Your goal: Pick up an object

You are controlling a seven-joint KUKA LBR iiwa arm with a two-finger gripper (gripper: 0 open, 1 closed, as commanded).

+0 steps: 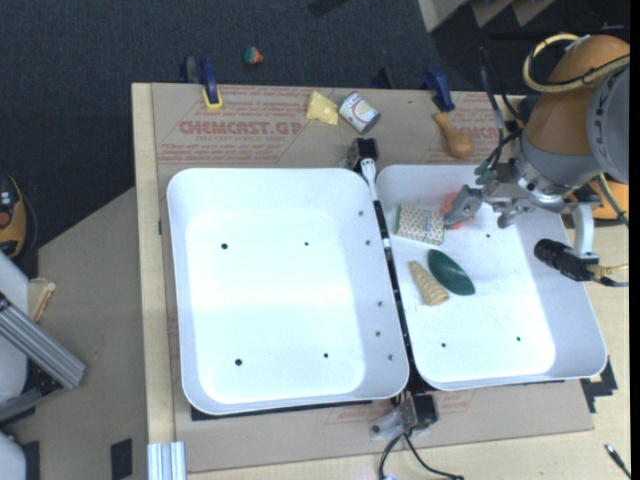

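Hovering low over the back of the right bin, the jaws sit just beside a small red piece; whether they are open or closed I cannot tell, and nothing is visibly between them. Likely targets cluster nearby in that bin: patterned square packet, dark green oval object, tan ridged cone touching the green one. Arm's position suggests an approach to this group, not a lift yet. Left bin is white with dark dots. Both bins rest on a cardboard-covered worktop, clamped at the back; a yellow wedge and a small block lie behind the bins. Dark carpet beyond
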